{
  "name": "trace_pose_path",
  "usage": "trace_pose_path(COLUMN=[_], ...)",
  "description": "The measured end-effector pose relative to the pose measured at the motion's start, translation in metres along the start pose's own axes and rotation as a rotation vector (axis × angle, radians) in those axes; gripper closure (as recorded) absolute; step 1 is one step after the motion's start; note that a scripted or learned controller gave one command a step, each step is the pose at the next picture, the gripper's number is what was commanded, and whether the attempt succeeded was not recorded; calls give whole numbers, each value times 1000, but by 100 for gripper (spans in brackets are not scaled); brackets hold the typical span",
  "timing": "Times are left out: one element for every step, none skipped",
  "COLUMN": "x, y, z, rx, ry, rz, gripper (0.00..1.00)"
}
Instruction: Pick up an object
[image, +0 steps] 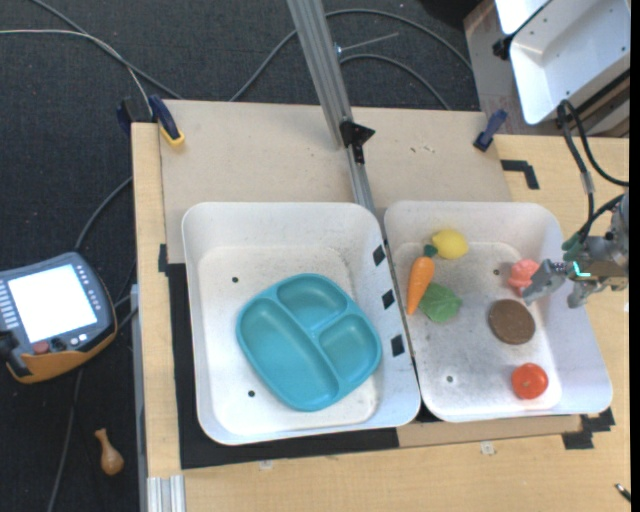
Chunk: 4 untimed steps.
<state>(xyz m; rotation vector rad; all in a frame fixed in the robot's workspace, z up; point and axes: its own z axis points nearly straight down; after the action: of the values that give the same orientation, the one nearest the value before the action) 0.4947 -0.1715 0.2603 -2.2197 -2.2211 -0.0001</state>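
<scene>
Desk (300, 150): pale wood-tone board, matte, carrying two shallow white bins side by side so one can serve as source and the other as a spare area.

Left bin (215, 230): white plastic, rounded corners, faintly speckled floor. It holds a teal divided plate (308, 340), smooth plastic, three compartments, lying flat and turned at an angle.

Right bin (480, 215): same make. The graspable items are gathered here, presumably within the arm's reach from the right side.

Items in the right bin, biggest first:
- carrot (419, 284), orange tapered body with a green top, lying lengthwise near the left wall.
- brown disc (511, 322), flat, round, dull surface, mid-bin.
- green leafy piece (441, 303), lumpy, touching the carrot's lower end.
- lemon (449, 244), yellow, oval, smooth, just above the carrot top.
- tomato (529, 380), red-orange, round, glossy, near the front edge, well apart from the rest.
- pink object (523, 273), small, irregular, near the right wall.

Gripper (556, 280): metallic, low over the bin's right side, just beside the pink object. Jaws: state cannot be told at this resolution; nothing visibly sits between them. Judgement: the pink object is the likely target, not yet lifted.
</scene>
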Motion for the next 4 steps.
trace_pose_path(x=[0,9,11,7], y=[0,3,-6,-13], z=[0,47,94,155], rx=[0,5,6,6], ry=[0,2,2,2], rz=[0,-1,1,2], gripper=[0,0,0,0])
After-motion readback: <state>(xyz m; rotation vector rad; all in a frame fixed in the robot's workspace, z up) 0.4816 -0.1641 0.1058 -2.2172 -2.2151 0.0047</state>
